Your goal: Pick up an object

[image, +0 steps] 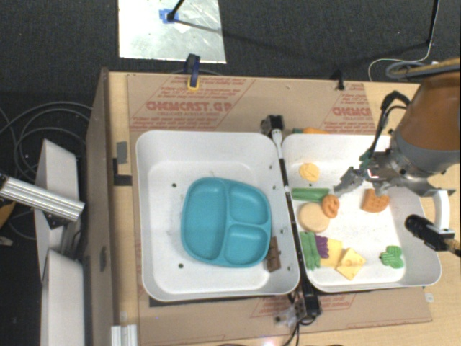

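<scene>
- Orange ridged plastic toy piece [374, 201] lies in the right-hand white bin [414, 276], just beneath the gripper [358, 178], likely its target.
- Gripper's grasp (low, shadowed) can't be told.
- Nothing visibly held.

brown board [216, 96] under the bins | red print "CHEMCAST", upside down | repeated at right, partly hidden

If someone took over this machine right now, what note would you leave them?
Tool: low over the right bin, nothing seen in its grip.
Right bin holds the toy food: yellow piece, orange spiral, orange chunk, tan disc, cheese, green piece.
Left bin: blue tray.
Done: nothing picked.
Left: grasp one item, lift.
</scene>
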Available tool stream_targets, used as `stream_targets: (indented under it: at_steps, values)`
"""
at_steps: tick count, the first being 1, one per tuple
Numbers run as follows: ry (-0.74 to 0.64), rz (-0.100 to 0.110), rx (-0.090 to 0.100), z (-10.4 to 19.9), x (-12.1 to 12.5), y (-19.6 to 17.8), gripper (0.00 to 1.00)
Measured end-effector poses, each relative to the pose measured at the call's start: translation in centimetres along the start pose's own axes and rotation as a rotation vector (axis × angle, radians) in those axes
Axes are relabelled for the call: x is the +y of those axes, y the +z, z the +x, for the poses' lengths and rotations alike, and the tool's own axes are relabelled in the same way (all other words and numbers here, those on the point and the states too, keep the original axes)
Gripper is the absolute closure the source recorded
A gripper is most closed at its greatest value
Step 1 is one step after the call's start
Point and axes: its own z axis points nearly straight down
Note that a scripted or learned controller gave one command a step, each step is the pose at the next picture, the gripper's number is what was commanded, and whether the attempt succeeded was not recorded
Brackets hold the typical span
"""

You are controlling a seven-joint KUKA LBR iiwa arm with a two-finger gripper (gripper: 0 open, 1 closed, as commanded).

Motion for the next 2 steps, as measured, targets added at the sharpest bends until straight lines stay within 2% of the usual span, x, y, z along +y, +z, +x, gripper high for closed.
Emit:
stream_targets:
  at_steps: [1,2]
  values:
    - [-0.003,0.007,0.002,2.6,4.3,13.2,0.0]
    - [0.0,-0.002,0.0,2.4,4.5,11.4,1.0]
